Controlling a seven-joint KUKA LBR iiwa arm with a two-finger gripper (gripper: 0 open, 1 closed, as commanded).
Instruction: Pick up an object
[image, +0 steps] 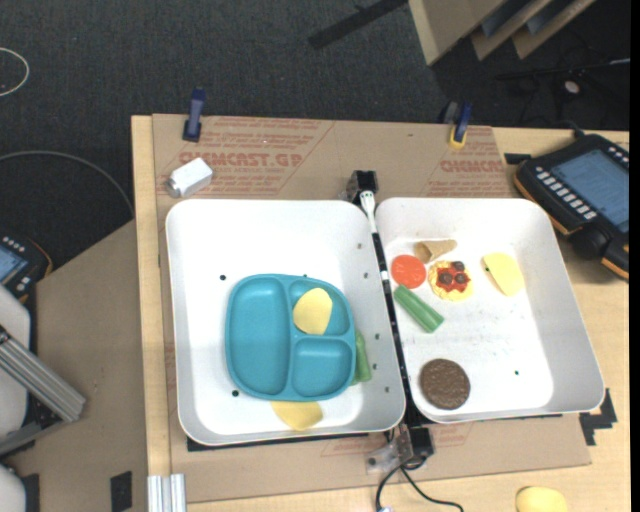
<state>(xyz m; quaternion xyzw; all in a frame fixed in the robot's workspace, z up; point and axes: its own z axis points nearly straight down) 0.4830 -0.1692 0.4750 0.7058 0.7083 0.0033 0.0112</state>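
Two white bins side by side on cardboard-covered tabletop (260, 160), inner rims touching along the middle seam. Left bin (190, 300): mostly taken up by teal divided plate (265, 335), bare white strip along left and far walls, tight along the near and right walls. Yellow piece (313, 311) lying in plate's far right compartment, overlapping the divider. Green sliver (361, 358) wedged between plate's right edge and bin wall. Second yellow lump (298, 412) half tucked under plate's near edge, close to near rim. Right bin (540, 340): things clustered in far left part. Red disc (408, 270) just beside the seam wall, tan cone (436, 249) behind it, small round pizza-like toy (451, 280) just right of red disc, yellow wedge (503, 273) a little apart to the right. Green stick (418, 308) slanting, upper end touching or nearly touching red disc. Brown disc (444, 383) alone near the near rim, open floor all round it. Right half and near right corner of this bin open, plenty of room. Outside bins: white block (190, 177) at far left of tabletop, blue clamp (194, 115) and another clamp (459, 123) on far edge, handheld screen unit (585, 195) at right. Jaws: cannot tell how they stand or what they have hold of.
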